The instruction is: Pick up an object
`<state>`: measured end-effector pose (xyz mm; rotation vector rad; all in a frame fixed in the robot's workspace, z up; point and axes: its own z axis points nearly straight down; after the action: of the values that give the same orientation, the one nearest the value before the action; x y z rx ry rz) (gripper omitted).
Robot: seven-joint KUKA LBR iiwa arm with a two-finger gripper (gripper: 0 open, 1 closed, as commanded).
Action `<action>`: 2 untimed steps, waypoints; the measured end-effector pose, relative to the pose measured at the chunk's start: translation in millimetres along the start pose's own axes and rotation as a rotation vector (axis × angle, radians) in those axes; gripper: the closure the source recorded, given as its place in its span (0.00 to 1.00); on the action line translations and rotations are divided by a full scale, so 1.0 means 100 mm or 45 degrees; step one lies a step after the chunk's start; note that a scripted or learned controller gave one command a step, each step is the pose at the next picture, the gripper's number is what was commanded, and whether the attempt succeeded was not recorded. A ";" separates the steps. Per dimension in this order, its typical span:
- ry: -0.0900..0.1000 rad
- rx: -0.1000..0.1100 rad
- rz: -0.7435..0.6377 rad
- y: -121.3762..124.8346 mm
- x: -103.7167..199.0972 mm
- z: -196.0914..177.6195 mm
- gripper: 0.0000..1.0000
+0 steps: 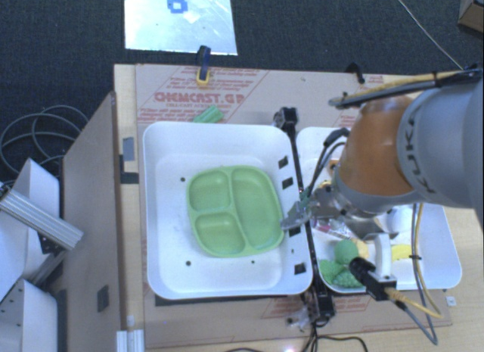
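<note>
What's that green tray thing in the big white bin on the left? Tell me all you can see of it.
The pale green plastic divided tray has rounded corners and three shallow compartments: two along the top and one at lower left. It looks smooth and holds nothing visible. It lies flat, turned slightly, on the floor of the left white bin, toward its right side, near the wall dividing the bins.

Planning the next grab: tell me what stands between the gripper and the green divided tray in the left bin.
The gripper hangs over the divider between the two bins, at the right edge of the green divided tray. Nothing visible lies between them, and nothing rests on the tray. The left bin holds nothing else beside it.
</note>
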<state>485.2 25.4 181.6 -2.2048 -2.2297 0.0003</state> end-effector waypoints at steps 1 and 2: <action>-0.009 -0.008 0.021 0.00 -0.77 -0.03 0.00; 0.000 -0.023 -0.005 0.17 0.11 -1.14 0.00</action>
<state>502.2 36.6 295.3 -2.2096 -2.2428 -0.0199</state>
